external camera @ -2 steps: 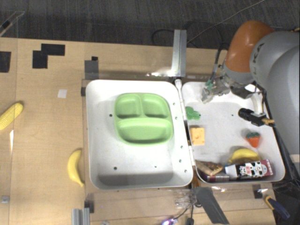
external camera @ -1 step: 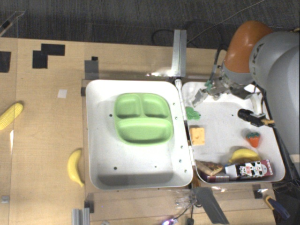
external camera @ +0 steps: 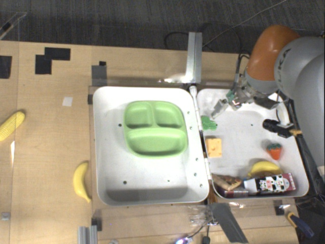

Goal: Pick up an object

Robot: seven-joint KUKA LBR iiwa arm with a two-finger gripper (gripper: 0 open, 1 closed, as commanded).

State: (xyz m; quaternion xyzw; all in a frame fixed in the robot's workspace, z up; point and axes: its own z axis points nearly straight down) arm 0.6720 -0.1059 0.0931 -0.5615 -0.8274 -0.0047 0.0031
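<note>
Two white bins side by side on the wooden counter (external camera: 45, 151). The left bin (external camera: 109, 187) holds a green divided plate (external camera: 154, 127), lying flat near the bin's middle. The right bin (external camera: 244, 126) holds the loose items. A small green piece (external camera: 208, 123) lies at its left wall. Just below that sits a yellow cheese wedge (external camera: 215, 148). A strawberry toy (external camera: 274, 151) is near the right wall, and a banana (external camera: 264, 168) lies lower right. A dark red carton (external camera: 270, 183) is along the bottom wall, touching or just under the banana, with a brownish item (external camera: 227, 182) in the bottom-left corner; cannot tell what it is.

The grey arm (external camera: 299, 65) with its orange band comes in from the right. The end effector (external camera: 222, 106) hangs over the upper part of the right bin, tilted toward the green piece, near it but apart. Cannot tell its state, too small and blurred. Nothing seen held.

Outside the bins, on the counter at left: a second banana (external camera: 81, 181) just beside the left bin and a corn cob (external camera: 11, 126) at the far left edge.
</note>
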